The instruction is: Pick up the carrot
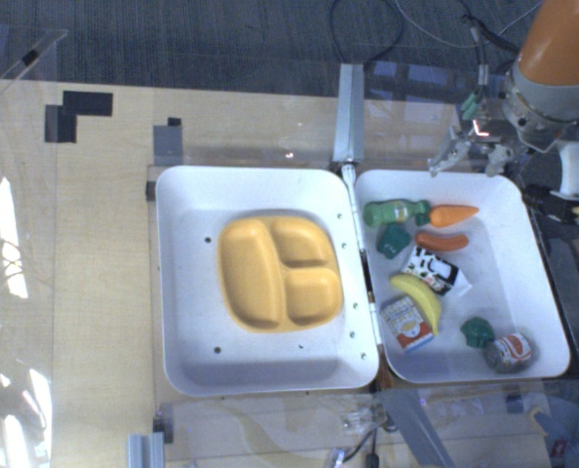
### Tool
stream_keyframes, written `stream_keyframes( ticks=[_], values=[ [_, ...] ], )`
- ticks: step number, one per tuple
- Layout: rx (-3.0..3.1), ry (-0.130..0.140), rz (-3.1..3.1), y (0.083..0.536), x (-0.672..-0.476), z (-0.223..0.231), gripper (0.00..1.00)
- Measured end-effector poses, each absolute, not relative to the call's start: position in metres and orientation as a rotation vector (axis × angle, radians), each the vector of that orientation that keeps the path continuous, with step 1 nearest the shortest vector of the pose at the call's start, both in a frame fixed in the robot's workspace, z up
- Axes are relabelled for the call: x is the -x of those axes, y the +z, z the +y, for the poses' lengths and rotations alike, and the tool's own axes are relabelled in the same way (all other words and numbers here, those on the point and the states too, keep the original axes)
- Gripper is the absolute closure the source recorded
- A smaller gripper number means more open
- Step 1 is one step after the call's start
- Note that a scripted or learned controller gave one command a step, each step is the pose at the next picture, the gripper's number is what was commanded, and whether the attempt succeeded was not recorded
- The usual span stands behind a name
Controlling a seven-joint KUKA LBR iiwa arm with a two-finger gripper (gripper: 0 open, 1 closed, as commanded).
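Observation:
The carrot (453,215), orange with a green stub at its left end, lies on its side near the far edge of the right bin (538,261). My gripper (467,158) hangs over the bin's far rim, a little beyond the carrot and apart from it. Its two fingers are spread open with nothing between them. The arm's orange band (560,27) rises at the upper right.
Around the carrot lie a green bottle (392,211), a red-orange sausage-like piece (443,243), a dark green item (395,240), a black-and-white box (434,269), a banana (418,298), a small carton (406,322) and a can (509,351). The left bin (187,291) holds a yellow divided tray (278,271).

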State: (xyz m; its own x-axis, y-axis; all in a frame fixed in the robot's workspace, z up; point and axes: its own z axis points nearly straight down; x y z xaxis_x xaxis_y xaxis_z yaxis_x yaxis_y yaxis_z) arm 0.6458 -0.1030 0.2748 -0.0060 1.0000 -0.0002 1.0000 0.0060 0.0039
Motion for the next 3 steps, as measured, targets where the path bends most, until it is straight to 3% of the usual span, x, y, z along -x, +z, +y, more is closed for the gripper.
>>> stream_keyframes(
  ticks=[1,2,3],
  values=[
    [-2.286,0.004,2.151,0.132,-0.643,-0.124,0.00],
    [-2.131,0.000,2.314,0.094,-0.670,-0.176,0.00],
    [-2.136,-0.008,2.331,0.104,-0.669,-0.173,1.00]
  ],
)
